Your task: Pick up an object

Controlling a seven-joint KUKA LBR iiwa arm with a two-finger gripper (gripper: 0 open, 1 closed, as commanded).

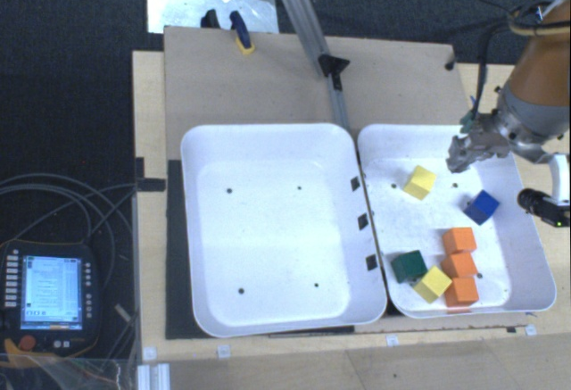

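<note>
White plastic, the right bin (526, 228) holds seven blocks: two yellow, one blue, one green, three orange. My gripper (457, 156) hangs over the bin's far side, just right of the upper yellow block (419, 182) (the other yellow block (433, 284) touches the green block (409, 266)). I cannot tell how wide it stands.

A robotics lab: bench with white bins (268, 138), teach pendant (49, 294), cables (80, 201).
</note>
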